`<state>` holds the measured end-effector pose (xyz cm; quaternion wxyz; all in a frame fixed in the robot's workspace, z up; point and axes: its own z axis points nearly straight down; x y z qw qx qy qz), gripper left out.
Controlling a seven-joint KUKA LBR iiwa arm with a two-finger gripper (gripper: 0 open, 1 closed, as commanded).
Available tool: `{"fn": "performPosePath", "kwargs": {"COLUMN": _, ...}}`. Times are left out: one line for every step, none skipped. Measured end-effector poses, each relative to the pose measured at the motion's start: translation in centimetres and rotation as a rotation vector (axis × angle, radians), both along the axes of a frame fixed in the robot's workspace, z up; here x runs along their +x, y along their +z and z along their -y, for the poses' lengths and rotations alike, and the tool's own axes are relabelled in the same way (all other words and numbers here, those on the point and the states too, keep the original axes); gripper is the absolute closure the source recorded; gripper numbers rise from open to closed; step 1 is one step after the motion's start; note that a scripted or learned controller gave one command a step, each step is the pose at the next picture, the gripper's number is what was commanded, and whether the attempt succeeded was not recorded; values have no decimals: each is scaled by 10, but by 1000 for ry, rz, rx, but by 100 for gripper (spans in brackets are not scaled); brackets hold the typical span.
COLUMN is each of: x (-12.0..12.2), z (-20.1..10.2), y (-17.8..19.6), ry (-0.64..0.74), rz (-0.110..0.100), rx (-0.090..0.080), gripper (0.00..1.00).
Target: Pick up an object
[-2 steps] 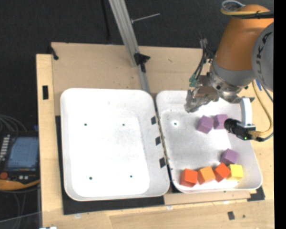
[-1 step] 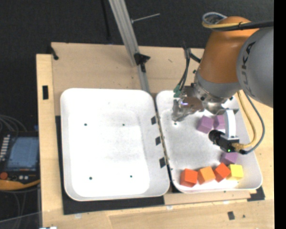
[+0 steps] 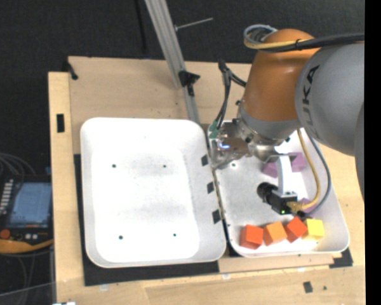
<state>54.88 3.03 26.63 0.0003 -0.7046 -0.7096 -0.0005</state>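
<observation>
The right bin (image 3: 241, 189) holds a row of blocks along its near edge: a red-orange one (image 3: 251, 236), an orange one (image 3: 275, 232), a red one (image 3: 296, 228) and a yellow one (image 3: 315, 227). Two purple blocks (image 3: 270, 168) (image 3: 298, 162) lie farther back, partly hidden under the arm. My gripper (image 3: 224, 150) hangs low over the right bin's far left corner, close to the wall between the bins. It is well apart from the row of blocks, and no block shows at its tip.
The left bin (image 3: 89, 170) sits beside the right one. A slanted metal pole (image 3: 171, 49) rises from behind the bins near the gripper. The bulky grey and orange arm (image 3: 286, 88) covers the right bin's far side.
</observation>
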Motion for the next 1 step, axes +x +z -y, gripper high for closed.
{"fn": "performPosePath", "kwargs": {"x": -23, "z": -54, "y": -12, "ry": 1, "rz": -1, "rx": 1, "gripper": 100}}
